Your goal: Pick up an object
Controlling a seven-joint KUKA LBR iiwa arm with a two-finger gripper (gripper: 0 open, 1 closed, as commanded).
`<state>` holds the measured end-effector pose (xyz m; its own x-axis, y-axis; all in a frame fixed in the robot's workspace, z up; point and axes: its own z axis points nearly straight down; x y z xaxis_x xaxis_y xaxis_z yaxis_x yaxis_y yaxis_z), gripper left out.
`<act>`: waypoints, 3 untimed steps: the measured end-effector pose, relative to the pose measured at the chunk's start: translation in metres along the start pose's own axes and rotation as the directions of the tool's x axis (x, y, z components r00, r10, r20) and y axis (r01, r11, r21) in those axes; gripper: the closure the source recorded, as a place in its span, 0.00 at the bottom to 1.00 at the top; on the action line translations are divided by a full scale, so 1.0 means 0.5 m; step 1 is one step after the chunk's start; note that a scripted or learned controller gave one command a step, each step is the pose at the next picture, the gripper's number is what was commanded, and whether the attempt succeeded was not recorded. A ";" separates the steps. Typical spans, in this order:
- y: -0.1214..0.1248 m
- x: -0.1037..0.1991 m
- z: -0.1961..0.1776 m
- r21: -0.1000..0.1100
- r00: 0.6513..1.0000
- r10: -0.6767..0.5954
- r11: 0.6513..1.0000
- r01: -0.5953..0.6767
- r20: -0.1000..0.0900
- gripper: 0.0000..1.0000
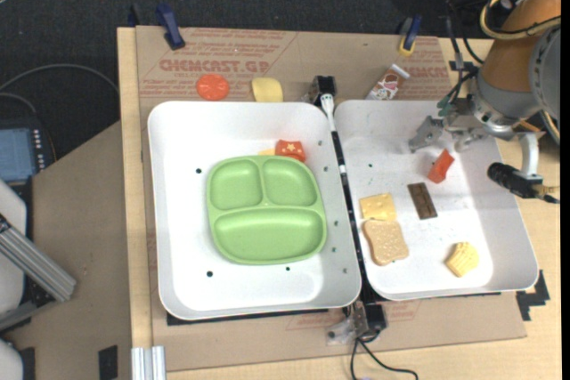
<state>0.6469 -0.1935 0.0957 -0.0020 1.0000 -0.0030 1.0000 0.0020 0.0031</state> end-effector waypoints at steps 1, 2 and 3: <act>-0.096 0.040 0.022 0.006 1.000 0.004 1.000 -0.004 -0.004 0.00; -0.136 0.049 0.022 0.007 1.000 0.003 1.000 -0.003 -0.005 0.00; -0.193 0.113 0.022 0.008 1.000 0.001 1.000 -0.001 -0.006 0.00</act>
